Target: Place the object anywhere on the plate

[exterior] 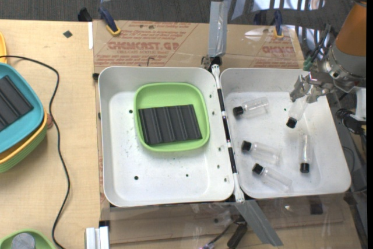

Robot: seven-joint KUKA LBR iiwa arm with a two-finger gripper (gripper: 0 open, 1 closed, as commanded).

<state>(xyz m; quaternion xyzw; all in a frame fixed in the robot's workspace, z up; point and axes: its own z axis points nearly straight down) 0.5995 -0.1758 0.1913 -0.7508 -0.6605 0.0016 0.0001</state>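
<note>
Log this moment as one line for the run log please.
gripper: over right bin, holding vial | other vials: four lying in right bin | green plate: left bin, dark ridged mat on it, no vial yet

Red printed lettering runs across the flat brown cardboard sheet (152,44) lying behind the two white bins. Its largest line, in heavy capitals, appears to read "CHEMCAST GP", though the characters are partly blurred. Smaller red lines above and below this word are too fine to make out. A second patch of the same red print stands on the cardboard at the right (278,49), behind the right-hand bin, and cannot be read.
</note>
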